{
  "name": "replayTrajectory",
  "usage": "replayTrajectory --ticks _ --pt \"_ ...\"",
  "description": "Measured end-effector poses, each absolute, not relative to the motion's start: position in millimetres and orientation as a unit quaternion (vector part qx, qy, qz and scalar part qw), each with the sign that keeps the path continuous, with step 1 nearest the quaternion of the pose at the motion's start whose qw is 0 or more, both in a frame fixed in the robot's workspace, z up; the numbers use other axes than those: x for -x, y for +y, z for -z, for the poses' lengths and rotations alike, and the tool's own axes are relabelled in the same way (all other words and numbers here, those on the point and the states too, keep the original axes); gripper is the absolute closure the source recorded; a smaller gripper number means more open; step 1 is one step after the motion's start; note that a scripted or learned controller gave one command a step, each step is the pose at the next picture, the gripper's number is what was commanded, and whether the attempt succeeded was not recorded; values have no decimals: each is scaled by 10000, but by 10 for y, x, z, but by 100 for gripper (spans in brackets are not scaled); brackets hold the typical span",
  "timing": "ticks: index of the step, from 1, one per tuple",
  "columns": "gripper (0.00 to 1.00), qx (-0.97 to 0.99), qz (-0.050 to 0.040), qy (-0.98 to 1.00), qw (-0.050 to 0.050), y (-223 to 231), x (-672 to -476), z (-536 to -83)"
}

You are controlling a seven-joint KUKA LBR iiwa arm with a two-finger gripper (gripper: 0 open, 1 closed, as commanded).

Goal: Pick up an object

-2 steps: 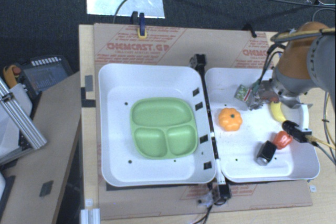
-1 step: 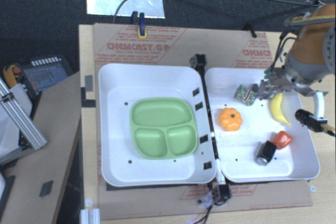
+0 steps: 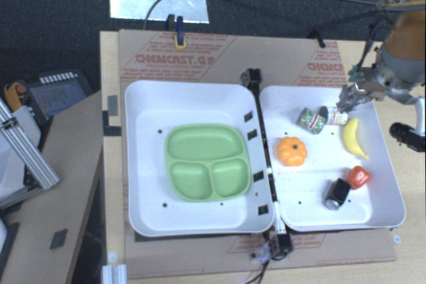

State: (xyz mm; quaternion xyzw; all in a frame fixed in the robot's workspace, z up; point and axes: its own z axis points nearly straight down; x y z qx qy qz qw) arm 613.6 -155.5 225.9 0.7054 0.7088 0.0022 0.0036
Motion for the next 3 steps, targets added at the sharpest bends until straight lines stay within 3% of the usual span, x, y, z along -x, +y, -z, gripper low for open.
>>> replayTrajectory --ticks 1,3 --pt "100 -7052 -19 7090 34 -1572 -6178 -2902" --pt "100 -7039 -8 7103 -3 -493 -6024 -2739"
